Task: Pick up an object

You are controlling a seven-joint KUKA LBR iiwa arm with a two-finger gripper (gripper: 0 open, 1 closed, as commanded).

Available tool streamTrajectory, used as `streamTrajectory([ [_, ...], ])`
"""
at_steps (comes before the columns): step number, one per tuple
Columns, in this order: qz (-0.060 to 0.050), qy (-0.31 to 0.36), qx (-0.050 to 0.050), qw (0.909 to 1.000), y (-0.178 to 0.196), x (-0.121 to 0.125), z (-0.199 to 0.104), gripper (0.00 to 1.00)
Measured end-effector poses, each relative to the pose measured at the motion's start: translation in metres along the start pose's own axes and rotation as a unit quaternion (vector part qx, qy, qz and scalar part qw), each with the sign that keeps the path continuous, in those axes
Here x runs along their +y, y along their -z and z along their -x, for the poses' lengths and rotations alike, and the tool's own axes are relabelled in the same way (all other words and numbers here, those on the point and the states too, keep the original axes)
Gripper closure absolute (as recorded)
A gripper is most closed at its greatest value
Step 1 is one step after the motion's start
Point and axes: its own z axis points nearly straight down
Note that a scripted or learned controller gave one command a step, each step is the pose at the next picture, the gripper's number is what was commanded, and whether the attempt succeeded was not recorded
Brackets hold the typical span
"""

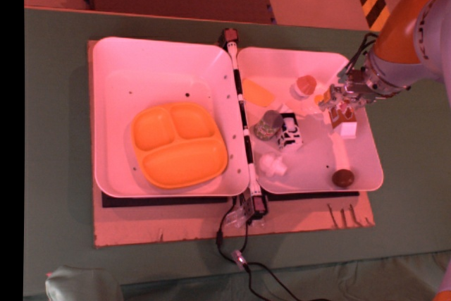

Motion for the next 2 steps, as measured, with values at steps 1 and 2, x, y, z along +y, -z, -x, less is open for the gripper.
streamTrajectory([
  [1,0.001,0.0,0.0,1.0,0.056,-0.007,0.001,1.0],
  [2,0.001,0.0,-0.001,1.0,0.123,-0.005,0.006,1.0],
])
